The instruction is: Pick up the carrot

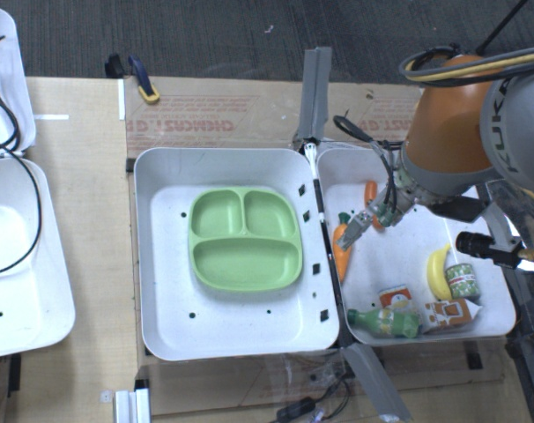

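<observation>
Carrot point(341, 247): lies vs R bin point(500, 320) left wall. Gripper point(373, 221) just above-right, angled to approach; finger state can't tell.

The wooden bench point(91, 139) carries two white bins point(161, 263) point(496, 315) side by side.
</observation>
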`<state>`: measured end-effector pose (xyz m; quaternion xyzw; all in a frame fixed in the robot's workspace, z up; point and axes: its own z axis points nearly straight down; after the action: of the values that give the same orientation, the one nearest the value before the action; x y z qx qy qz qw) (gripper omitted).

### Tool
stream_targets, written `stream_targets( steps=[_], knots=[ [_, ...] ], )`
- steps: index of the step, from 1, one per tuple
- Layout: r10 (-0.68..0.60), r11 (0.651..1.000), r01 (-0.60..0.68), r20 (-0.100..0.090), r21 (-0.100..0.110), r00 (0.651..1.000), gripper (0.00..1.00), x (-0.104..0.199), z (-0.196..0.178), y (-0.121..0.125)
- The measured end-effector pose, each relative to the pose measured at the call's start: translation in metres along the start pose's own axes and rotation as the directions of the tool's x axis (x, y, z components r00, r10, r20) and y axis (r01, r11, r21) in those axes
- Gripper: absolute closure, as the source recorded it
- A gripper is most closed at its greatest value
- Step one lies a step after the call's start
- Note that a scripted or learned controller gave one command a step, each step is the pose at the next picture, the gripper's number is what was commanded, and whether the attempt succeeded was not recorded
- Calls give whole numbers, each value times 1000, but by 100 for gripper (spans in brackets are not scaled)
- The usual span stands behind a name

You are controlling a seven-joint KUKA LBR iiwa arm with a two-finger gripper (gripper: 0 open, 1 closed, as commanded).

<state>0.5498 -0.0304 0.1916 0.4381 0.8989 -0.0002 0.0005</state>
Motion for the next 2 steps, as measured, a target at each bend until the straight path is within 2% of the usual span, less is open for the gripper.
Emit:
stream_targets(
  steps=[1,2],
  knots=[
    [219,976,-219,1,1,976,0,-33,-44,-22],
    [270,963,-270,1,1,963,0,-37,-91,19]
  ],
)
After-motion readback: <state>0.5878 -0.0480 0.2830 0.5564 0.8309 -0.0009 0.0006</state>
